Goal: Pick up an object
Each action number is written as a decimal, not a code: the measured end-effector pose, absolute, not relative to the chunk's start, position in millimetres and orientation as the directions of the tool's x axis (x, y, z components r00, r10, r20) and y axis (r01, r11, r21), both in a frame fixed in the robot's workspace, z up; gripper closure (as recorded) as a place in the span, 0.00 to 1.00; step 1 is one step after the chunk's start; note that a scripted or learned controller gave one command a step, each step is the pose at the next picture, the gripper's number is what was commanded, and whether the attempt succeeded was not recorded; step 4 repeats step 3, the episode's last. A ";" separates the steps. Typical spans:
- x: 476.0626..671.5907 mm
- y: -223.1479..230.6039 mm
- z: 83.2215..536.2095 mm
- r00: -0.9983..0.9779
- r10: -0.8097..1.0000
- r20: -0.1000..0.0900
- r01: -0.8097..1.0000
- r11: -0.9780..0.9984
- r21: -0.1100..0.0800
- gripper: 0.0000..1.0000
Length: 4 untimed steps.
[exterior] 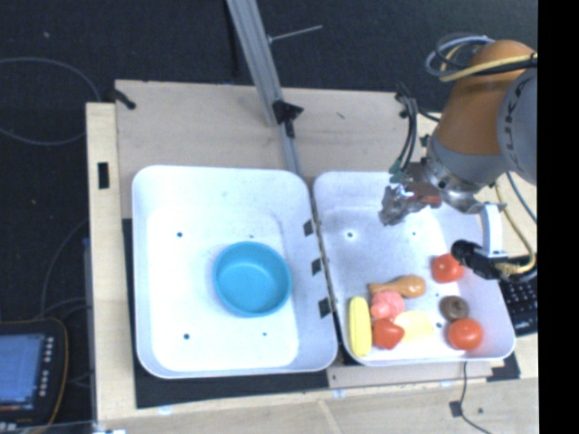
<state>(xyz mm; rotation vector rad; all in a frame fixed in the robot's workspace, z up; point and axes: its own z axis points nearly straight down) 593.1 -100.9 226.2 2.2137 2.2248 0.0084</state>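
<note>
Hovering Over The Right Bin, Nothing In Hand Yet

Hanging here above the right bin (330,197), I've got my claw (395,208) over its far half, closer to the far edge than to the pile I'm after. Whether the claw is released or clenched, I cannot tell from this slant; it's a dark knot under my wrist and the tips blur together. What I can say: nothing shows between them, so I call the pick not yet made.

And the candidates! All bunched along the near edge of the right bin. A yellow piece (359,325) stands at the near-left corner, next to it a red ball (387,334) touching a pink lump (389,306), with a pale yellow block (417,325) just beside them. A tan, pear-like thing (402,287) lies just behind the pink lump. Over toward the right edge sit a small red piece (444,268), a brown ring (454,308), and a red tomato-like ball (466,334) at the near-right corner. All well apart from my claw, all resting on the bin floor.

Across the divide, the left bin (154,197) carries a blue bowl (252,278) near its middle. That's a choice too, though a wide one.

So the tally, as I judge it: reach into the bin, underway; choosing, descending, closing and lifting, all still ahead. The loners by the right edge look the cleanest targets, since the cluster at the near-left is packed tight.
</note>
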 end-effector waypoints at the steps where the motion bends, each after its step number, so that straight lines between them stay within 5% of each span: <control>1: 592.7 -48.4 229.2 -0.009 1.000 0.003 1.000 0.009 0.000 1.00; 3: 616.9 48.3 220.7 -0.009 1.000 0.002 1.000 0.009 -0.001 1.00; 4: 616.9 48.3 220.7 -0.009 1.000 0.002 1.000 0.009 -0.001 1.00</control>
